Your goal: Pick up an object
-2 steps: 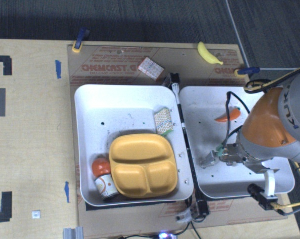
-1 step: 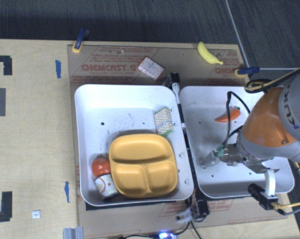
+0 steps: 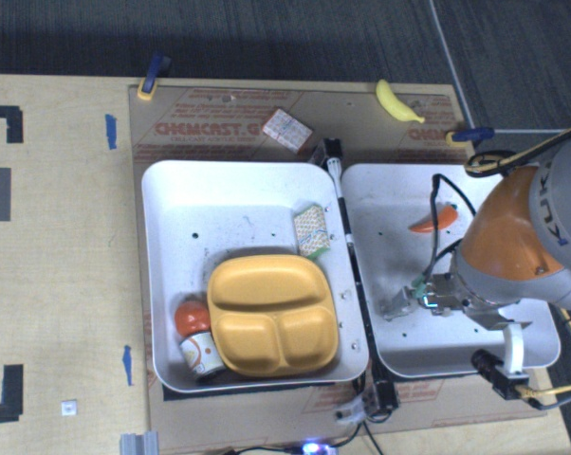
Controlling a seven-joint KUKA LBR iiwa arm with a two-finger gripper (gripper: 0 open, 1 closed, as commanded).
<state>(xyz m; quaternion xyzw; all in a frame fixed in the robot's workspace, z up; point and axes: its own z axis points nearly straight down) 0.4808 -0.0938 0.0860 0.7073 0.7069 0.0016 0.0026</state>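
Observation:
My gripper (image 3: 399, 303) is low inside the right bin (image 3: 380, 197), near its floor left of centre; the grey arm with its orange band reaches in from the right. An orange carrot-like piece (image 3: 433, 222) lies further back in that bin, partly behind a black cable. In the left bin (image 3: 172, 216) rest a yellow compartment tray (image 3: 271, 311), a patterned packet (image 3: 311, 228) at its back right, and a red-and-white toy (image 3: 195, 335) at its front left. Nothing is visibly between the fingers.
A yellow banana (image 3: 397, 101) and a small checkered card (image 3: 285, 129) lie on the cardboard behind the bins. Blue clamps (image 3: 154, 72) hold the cardboard's corners. Black cables run over the right bin's far side and front edge.

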